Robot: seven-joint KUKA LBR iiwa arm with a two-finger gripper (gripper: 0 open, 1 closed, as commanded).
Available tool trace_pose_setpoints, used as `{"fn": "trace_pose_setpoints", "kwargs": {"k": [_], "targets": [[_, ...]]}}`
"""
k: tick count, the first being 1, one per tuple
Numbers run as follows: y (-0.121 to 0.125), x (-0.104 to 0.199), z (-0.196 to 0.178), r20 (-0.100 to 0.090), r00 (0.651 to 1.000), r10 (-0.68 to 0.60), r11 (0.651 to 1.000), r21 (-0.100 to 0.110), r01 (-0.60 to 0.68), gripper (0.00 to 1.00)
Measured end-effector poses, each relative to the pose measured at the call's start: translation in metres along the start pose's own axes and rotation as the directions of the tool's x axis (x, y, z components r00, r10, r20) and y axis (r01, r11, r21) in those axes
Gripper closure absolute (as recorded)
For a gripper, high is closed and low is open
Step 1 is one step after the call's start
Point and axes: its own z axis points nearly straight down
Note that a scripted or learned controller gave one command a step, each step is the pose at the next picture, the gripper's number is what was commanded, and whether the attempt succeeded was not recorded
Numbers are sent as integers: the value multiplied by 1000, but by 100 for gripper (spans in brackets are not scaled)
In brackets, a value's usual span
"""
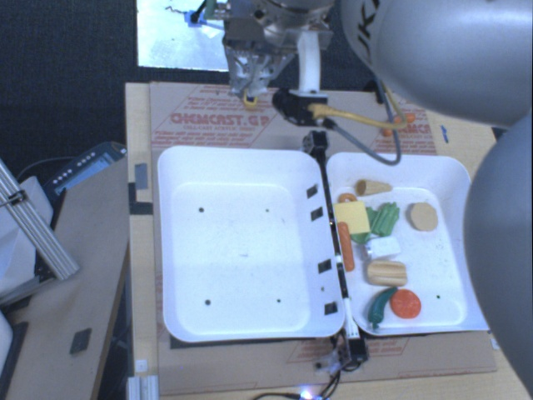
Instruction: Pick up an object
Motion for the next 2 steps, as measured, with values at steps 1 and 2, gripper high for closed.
{"fn": "trace_pose_setpoints", "kwargs": {"k": [1,2], "targets": [[25,0,-105,-6,1000,-3,1000,-19,3,100],[32,-12,0,0,1000,1,1000,0,-1,100]]}}
